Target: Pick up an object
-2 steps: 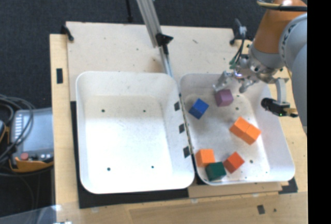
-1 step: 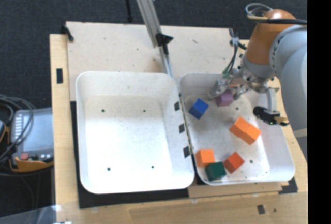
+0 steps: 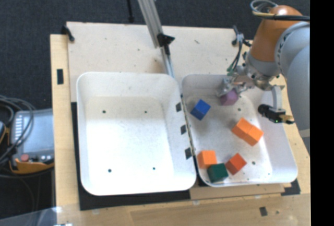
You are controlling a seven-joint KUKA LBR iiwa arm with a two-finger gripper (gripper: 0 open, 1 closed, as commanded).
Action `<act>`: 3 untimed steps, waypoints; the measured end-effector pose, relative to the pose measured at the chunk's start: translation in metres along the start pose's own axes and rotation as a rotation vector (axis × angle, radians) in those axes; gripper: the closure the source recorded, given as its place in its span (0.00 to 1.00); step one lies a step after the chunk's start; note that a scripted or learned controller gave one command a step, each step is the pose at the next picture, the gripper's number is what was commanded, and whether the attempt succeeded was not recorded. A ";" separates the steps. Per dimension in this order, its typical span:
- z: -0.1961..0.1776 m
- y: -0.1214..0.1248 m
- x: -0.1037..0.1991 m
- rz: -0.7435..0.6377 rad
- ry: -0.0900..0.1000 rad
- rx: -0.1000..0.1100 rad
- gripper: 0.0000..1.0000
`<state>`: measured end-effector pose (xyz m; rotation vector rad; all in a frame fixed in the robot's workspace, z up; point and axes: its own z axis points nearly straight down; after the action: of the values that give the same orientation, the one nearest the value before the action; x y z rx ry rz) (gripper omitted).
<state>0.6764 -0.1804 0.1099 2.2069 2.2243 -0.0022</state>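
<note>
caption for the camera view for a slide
Grey arm's gripper poised over a small purple block in the right white bin, among blue, orange and green blocks.

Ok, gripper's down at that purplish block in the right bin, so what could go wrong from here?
1. The gripper sits right over the small purple block near the far wall of the right white bin; whether the block is actually between the fingers is unclear, so a lift may come up empty.
2. So close to that wall, the fingers could clip the rim.
3. The blue cube lies nearby and could get nudged.
</note>
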 end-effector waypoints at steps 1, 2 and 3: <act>-0.065 0.001 -0.004 0.007 0.005 -0.003 1.00; -0.127 -0.004 -0.003 0.007 0.005 -0.003 1.00; -0.131 -0.004 -0.004 0.005 0.007 0.002 1.00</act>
<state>0.6722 -0.1830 0.2412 2.2165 2.2237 0.0025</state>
